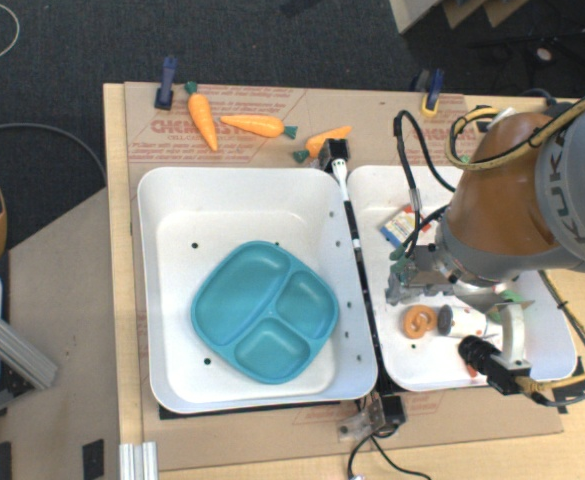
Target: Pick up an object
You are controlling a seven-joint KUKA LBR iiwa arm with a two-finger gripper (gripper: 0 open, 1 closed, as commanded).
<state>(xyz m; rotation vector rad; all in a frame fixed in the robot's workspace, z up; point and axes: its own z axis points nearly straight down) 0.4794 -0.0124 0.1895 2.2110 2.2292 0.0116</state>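
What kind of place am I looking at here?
Probably a robotics lab test bench: a grey KUKA arm reaches over two white bins, with toy carrots and loose cables around.

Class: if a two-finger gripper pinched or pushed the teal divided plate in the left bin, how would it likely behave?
The teal divided plate looks like rigid plastic, so probably stiff and light. It lies flat in the left bin, so unlikely to roll or tip. Its smooth surface could be slippery.

A robotics lab: cardboard-topped bench (272, 108), clamps (165, 81), loose cables (412, 158), dark carpet.
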